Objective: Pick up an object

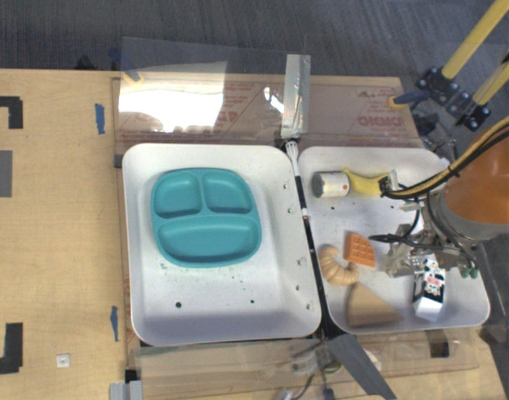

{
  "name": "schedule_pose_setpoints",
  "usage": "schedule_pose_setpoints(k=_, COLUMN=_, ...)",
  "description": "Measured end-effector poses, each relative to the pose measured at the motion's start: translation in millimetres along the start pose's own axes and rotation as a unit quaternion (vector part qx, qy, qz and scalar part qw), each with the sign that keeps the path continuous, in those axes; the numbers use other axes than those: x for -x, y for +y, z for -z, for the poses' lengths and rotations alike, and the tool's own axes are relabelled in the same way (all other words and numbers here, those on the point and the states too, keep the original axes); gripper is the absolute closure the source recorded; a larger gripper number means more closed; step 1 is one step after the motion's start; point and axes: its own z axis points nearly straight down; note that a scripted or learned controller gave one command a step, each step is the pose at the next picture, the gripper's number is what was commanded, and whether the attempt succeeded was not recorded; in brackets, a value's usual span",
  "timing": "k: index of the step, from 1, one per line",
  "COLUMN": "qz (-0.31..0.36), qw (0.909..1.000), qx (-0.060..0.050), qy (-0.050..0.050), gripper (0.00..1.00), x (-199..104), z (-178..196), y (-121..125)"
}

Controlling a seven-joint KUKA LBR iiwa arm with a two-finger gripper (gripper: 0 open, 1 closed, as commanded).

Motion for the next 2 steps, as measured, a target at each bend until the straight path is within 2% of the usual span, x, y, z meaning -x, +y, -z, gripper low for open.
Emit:
schedule_pose_setpoints(k=1, qz=-0.212, qw=0.9773, qx=0.001, qy=0.01, gripper=1.0, x=-12, z=78, y=23)
schedule_pose_setpoints(k=2, qz=-0.434, qw=0.9011, qx=-0.002, qy=0.011, gripper=1.0, x=-26, z=152, y=87)
